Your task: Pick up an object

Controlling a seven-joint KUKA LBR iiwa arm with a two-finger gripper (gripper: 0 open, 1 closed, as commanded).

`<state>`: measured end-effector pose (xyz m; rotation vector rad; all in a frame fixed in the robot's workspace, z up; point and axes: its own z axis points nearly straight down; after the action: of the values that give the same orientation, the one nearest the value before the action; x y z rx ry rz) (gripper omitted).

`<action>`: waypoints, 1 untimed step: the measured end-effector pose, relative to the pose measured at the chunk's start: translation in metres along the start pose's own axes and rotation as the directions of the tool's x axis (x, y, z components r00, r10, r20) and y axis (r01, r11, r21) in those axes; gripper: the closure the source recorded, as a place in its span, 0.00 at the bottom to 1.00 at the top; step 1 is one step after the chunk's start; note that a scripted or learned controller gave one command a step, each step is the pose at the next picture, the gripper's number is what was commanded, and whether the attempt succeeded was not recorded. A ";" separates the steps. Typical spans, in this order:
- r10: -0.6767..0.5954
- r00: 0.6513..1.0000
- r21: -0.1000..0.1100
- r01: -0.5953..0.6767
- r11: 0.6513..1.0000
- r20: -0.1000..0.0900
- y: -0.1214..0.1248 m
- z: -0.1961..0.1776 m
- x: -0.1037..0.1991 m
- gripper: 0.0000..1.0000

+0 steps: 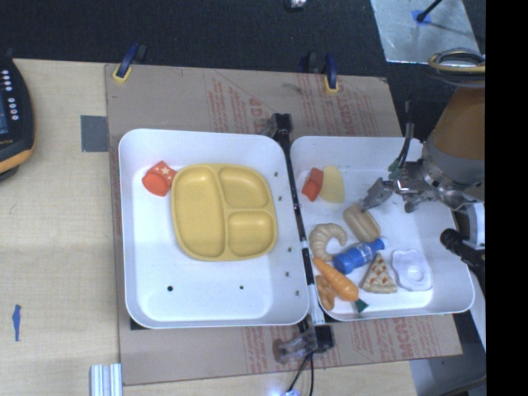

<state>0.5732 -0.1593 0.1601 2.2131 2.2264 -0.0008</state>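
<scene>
My gripper [390,198] hovers over the upper middle of the right bin [445,304], open, with nothing between its fingers. Just below and left of it lies a tan bread roll [361,221]. Around that sit a curled croissant [327,238], a blue bottle [359,255], an orange carrot [338,280], a pizza slice [379,275] and a white cup [411,269]. A red block [312,184] and a pale yellow piece [332,184] lie at the bin's upper left.
The left bin [206,304] holds a yellow divided plate [223,211] and a red strawberry-like toy [157,178]. The ridge between the bins [293,213] runs down the middle. A dark handset [12,122] lies at the bench's left edge.
</scene>
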 end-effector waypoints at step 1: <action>0.001 1.000 0.002 -0.001 1.000 -0.001 0.001 0.064 0.008 0.00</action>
<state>0.5743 -0.1511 0.0957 2.2158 2.2272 -0.0019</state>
